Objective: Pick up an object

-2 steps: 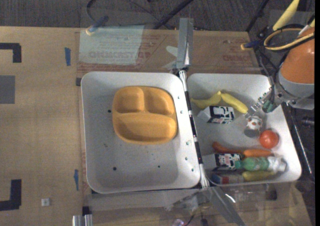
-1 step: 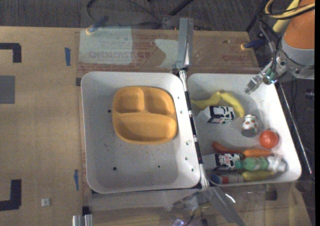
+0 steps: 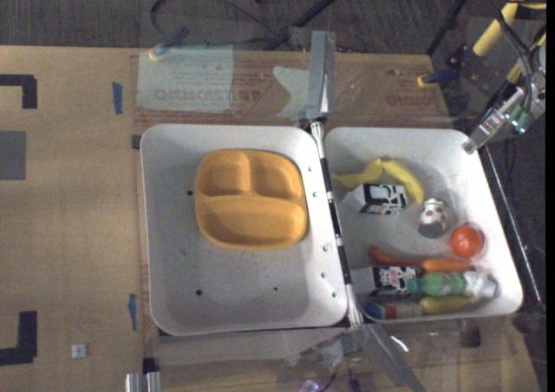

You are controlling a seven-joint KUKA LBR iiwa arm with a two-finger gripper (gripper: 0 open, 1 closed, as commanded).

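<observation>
Nearest the camera, along the front wall of the right bin (image 3: 499,208), a row of items lies packed together: a small milk carton (image 3: 395,278) with a black-and-white pattern, a green bottle (image 3: 451,284) lying on its side, a yellowish piece (image 3: 444,303) beneath it, and a flat packet (image 3: 395,310) at the very edge.

Going from the left, the left bin (image 3: 173,277) holds an orange divided plate (image 3: 251,198), lying flat toward the back of the bin, its three compartments facing up.

Across the divider, a yellow banana (image 3: 390,175) curves near the back, with a second small patterned carton (image 3: 382,199) touching it in front. Farther right stand a small white cup (image 3: 433,217) and an orange-red ball (image 3: 466,241). A carrot (image 3: 425,264) lies between these and the front row.

At the far right, the gripper (image 3: 474,142) hangs over the back right corner of the right bin, well apart from every object; the cup and ball are the closest, in front of it and slightly left. Nothing sits between its fingers, though whether they are spread or closed cannot be told.
</observation>
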